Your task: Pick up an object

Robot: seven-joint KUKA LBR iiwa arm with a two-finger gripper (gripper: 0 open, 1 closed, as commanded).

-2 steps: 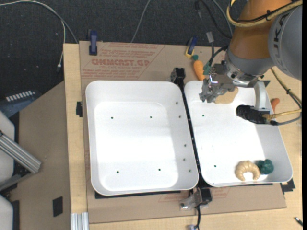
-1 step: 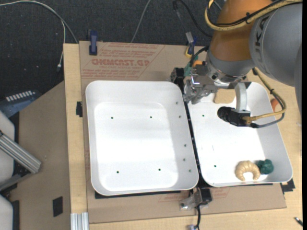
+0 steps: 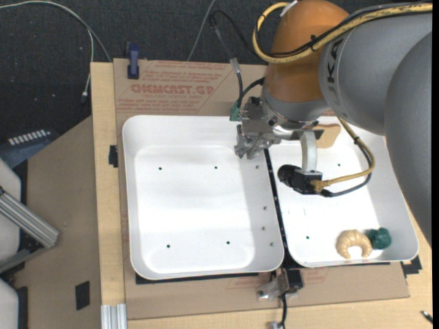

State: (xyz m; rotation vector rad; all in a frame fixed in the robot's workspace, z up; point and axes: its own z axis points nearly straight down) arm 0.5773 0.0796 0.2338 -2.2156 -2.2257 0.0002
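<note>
Arm [image 3: 322,60] over right bin's [image 3: 391,204] rear

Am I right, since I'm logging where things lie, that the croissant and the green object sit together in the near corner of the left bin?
Not quite. The camera view shows the croissant and the green object side by side in the near corner of the right bin, not the left bin. The rest of your statement holds.
</note>
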